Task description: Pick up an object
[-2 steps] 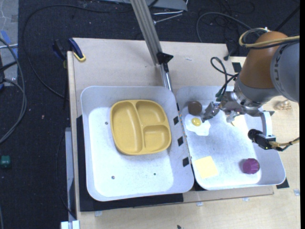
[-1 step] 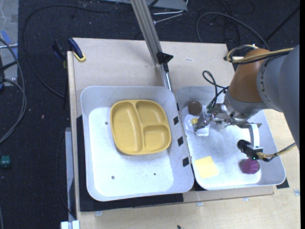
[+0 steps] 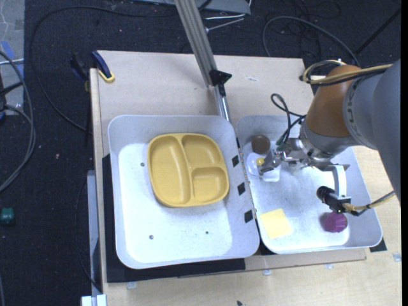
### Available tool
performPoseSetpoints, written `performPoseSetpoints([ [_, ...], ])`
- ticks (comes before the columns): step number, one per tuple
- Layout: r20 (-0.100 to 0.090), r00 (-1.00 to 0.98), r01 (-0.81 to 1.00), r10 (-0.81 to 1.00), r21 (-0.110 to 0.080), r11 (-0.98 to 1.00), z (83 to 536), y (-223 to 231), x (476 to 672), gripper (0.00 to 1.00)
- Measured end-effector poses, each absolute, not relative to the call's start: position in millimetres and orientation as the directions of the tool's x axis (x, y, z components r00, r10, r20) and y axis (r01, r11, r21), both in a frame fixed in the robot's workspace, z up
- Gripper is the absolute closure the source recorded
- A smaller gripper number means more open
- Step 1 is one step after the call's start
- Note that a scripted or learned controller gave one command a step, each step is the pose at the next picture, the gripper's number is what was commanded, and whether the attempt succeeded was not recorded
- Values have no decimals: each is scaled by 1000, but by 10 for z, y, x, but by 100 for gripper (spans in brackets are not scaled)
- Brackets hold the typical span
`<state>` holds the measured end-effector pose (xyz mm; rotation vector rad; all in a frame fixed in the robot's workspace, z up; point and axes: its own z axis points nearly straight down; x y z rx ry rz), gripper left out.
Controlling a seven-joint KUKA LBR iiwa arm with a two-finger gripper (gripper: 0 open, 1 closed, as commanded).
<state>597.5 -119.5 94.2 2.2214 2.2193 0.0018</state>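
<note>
My gripper (image 3: 273, 166) is low over the left part of the right bin (image 3: 306, 241), coming off the grey arm with its orange band (image 3: 328, 107). Right by its tip lies a small whitish object with a yellow spot (image 3: 256, 165); I cannot tell whether they touch. A brown round object (image 3: 259, 143) sits just behind the gripper. A flat yellow square (image 3: 276, 222) lies at the bin's front left. A purple round object (image 3: 333, 222) rests at the front right.
The left bin (image 3: 127, 234) holds a yellow divided plate (image 3: 188, 169). A metal pole (image 3: 197, 34) slants across the back of the bench. Black cables (image 3: 284, 116) loop around the wrist, and a black cable fitting (image 3: 328, 196) hangs above the purple object.
</note>
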Motion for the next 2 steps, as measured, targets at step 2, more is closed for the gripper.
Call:
performPoseSetpoints([
  [2,-1,-3,1000,1000,5,3,1683,-1180,6041,100],
])
